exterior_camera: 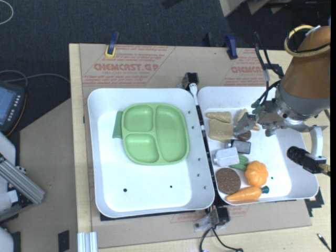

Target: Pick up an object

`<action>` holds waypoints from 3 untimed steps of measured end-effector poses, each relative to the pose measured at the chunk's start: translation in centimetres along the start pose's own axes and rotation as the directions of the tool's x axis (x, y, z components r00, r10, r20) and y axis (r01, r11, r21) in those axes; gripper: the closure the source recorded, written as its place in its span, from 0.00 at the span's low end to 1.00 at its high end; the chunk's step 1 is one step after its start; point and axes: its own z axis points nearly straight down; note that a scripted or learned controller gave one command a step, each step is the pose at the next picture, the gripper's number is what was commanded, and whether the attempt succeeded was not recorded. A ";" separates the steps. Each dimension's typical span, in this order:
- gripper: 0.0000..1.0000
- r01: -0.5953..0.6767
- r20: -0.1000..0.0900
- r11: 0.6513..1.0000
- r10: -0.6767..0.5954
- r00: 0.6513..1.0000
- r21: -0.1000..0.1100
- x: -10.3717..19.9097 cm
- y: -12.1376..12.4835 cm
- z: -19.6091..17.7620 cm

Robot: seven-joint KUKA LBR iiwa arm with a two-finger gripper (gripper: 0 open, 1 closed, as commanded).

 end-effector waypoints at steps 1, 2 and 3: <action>0.00 0.003 0.002 1.000 -0.003 1.000 -0.014 0.0 0.3 -0.7; 0.00 0.002 0.000 1.000 -0.002 1.000 -0.007 -0.4 0.7 3.8; 0.00 0.002 0.000 1.000 -0.002 1.000 -0.007 -0.4 0.5 8.1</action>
